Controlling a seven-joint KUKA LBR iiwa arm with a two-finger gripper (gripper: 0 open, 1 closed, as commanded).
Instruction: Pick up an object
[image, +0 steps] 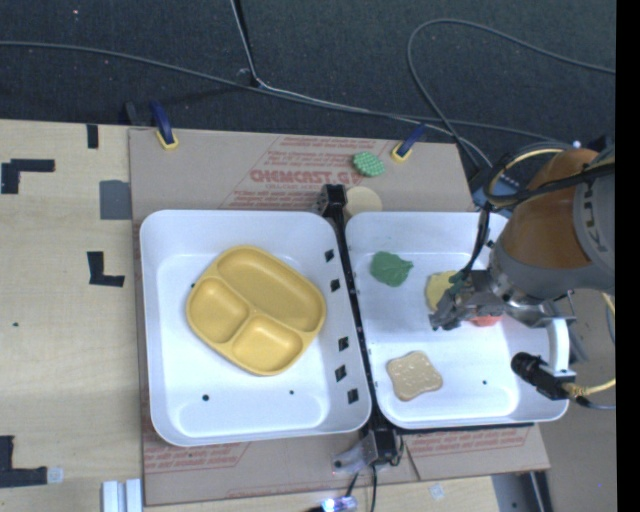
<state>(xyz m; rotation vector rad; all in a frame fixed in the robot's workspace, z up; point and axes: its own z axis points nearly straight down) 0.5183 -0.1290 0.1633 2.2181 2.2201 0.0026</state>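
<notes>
The gripper (452, 305) hangs low over the right bin (440, 410), its dark fingers pointing toward the bin's left side, but they blur into one dark mass, so I cannot tell how far apart they stand or whether anything sits between them. Taking the right bin as the landmark, the gripper is in its middle part, toward the right wall. Touching or just behind the fingertips, toward the bin's far side, lies a yellow object (438, 288), partly covered by the gripper. Just to the gripper's right, under the wrist, a small red object (486, 320) peeks out; most of it is hidden. A green leafy object (390, 268) rests on the bin floor to the gripper's left, nearer the far-left corner and apart from the yellow one. A tan toast-shaped piece (413, 375) lies nearer the bin's front edge, well clear of the gripper. The arm (545, 240), grey with an orange band, rises over the bin's right wall. Immediately left of the right bin, sharing the central divider, stands the left bin (170, 400), and in it a yellow divided plate (256, 309) lies tilted diagonally. Beyond the right bin's far edge, on the cardboard sheet (280, 165), sits a small green dotted object (368, 163), beside a pale round object (364, 199).
</notes>
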